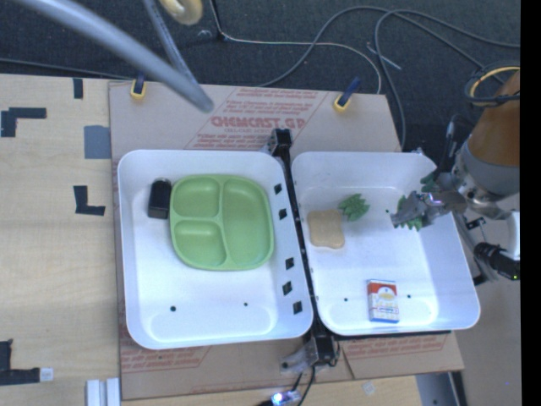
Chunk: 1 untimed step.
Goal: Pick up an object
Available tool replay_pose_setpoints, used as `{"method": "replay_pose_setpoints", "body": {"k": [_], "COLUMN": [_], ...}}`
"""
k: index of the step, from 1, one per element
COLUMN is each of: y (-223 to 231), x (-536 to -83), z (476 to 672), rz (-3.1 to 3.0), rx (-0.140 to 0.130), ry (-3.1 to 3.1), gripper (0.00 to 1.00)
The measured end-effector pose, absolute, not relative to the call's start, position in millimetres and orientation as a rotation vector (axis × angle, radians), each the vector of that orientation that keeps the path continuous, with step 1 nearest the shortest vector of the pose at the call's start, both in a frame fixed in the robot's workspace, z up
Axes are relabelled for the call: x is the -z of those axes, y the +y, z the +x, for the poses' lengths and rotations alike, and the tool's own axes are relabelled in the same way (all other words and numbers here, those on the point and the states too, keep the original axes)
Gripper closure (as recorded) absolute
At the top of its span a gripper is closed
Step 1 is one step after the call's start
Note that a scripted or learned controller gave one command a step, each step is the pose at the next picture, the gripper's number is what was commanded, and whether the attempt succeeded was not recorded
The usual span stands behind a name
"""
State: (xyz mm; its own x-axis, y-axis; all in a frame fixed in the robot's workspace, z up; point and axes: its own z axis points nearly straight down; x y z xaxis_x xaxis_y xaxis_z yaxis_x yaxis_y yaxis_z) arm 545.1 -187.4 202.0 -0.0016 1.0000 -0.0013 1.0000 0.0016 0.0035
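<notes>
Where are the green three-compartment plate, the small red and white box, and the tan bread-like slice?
Green three-compartment plate (222,222): camera view, on its central divider.
Small red and white box (383,301): camera view, on its top face.
Tan bread-like slice (326,228): camera view, on its middle.

The arm (494,142) comes in from the right side and leans over the right edge of the right bin (439,307). Its orange band sits uppermost, with the grey wrist just below it, tilted down and toward the left. The hand (412,212) hangs low over the right part of that bin, just inside its right wall, pointing leftward toward the bin's middle. The tips look dark and blurred, so their spacing cannot be made out, nor whether anything lies between them.
</notes>
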Motion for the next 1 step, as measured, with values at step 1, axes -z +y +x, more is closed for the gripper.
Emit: {"method": "replay_pose_setpoints", "body": {"k": [1], "y": [-123.7], "x": [-204.5], "z": [538.3], "rz": [2.216], "rx": [-0.001], "ry": [2.231], "gripper": [1.0]}}
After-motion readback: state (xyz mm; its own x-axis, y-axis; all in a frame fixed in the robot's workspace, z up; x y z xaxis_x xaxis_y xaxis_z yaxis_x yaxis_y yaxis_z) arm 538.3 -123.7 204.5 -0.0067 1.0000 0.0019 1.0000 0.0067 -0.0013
